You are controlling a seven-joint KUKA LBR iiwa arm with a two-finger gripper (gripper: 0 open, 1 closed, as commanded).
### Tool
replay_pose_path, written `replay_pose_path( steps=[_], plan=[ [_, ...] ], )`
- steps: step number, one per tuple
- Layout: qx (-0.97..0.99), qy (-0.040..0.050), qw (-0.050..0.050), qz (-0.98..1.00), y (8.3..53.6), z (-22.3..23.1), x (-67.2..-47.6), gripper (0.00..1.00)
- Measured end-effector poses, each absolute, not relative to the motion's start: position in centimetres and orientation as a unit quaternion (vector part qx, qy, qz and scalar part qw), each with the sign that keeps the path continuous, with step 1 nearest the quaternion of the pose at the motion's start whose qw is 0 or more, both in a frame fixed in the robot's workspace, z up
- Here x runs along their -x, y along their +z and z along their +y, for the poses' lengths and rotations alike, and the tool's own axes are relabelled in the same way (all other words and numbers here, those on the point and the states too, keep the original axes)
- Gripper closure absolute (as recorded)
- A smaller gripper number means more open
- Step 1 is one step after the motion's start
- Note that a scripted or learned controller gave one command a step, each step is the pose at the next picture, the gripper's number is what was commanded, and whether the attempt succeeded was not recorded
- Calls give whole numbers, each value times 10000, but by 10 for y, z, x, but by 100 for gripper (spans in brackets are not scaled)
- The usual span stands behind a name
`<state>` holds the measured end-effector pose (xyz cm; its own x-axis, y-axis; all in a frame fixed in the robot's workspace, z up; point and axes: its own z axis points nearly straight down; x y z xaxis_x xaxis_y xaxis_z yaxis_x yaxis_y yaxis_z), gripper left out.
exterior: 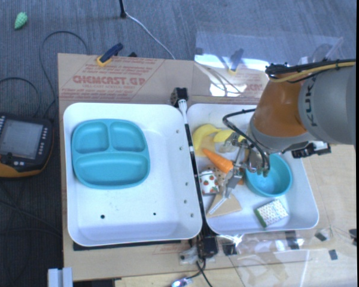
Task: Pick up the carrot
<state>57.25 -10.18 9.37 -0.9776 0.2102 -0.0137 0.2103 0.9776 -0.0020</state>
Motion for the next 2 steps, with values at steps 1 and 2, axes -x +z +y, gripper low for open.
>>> replay_pose_path(
  steps=[1,2],
  plan=[
    [-3769,-58,64,9262,94,-112,-567,0],
    [-3758,-4,78,9266,106,-106,-572,100]
  ],
)
